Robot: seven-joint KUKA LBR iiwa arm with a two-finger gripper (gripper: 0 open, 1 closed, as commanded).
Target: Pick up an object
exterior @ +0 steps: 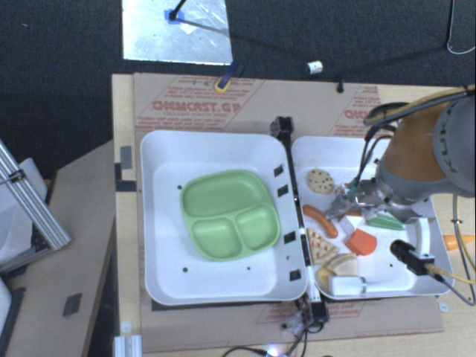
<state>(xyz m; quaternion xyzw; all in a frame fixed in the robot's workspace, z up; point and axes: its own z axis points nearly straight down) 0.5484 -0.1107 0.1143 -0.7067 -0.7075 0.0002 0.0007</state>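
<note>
As arm reaches in from right, gripper (346, 201) hangs low over right bin (335, 149), approx. above toy hot dog (320, 220) — claw's opening too blurred to tell. Hot dog lies just below-left of claw, long axis diagonal, upper-left to lower-right; nearest pick. Smooth, glossy plastic food around it: round speckled cookie (320, 180) above, pizza wedge (320, 245) below, blocky orange piece (361, 242) to right, flat green piece (384, 220) near wrist. Left bin (160, 199) holds matte green divided plate (229, 214) — well apart.
</note>
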